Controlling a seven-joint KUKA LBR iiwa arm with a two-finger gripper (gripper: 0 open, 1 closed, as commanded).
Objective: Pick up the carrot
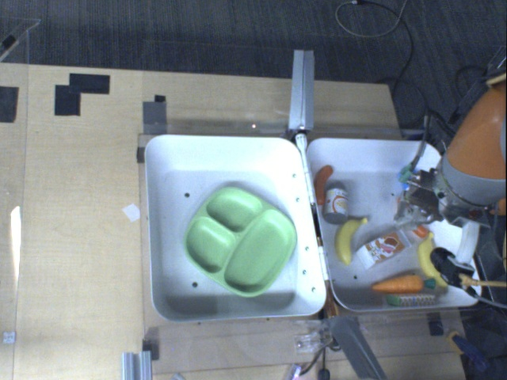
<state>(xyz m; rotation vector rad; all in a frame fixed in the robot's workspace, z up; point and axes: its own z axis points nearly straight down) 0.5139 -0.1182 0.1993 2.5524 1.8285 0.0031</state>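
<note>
A: Gripper [410, 206] hovers over the right-hand shallow white bin [368, 161], close to its right edge. Can't tell whether it's open or closed from this angle. Nothing visibly in it.

B: Target?

A: The orange carrot with a green top [402, 284] lies flat along the bin's lower edge, green end toward the lower-right corner. It's apart from the gripper and closer to the lower edge than the gripper is.

B: So which step?

A: Approach, I'd say. No grasp yet. The next move would be to shift toward the lower edge, line the jaws across the carrot's long axis, then descend.

B: Clearance?

A: Tight. The bin wall runs just beside the carrot on one side. A short yellow banana-shaped piece [428, 253] sits just above its green end. A white packet with orange print [383, 248] lies near its tip, with a larger yellow banana [347, 240] beyond that. The mid-shaft looks the most open, so I'd aim there.

B: Rest of the bin?

A: A small tin with an orange-and-white label [337, 200] and a red-brown sausage [322, 180] sit by the left edge — well clear. The left-hand white bin [174, 180] carries a green divided plastic plate [242, 240], irrelevant here.

B: Risk?

A: Probably clipping the lower wall, or nudging the yellow piece on the way down.
</note>
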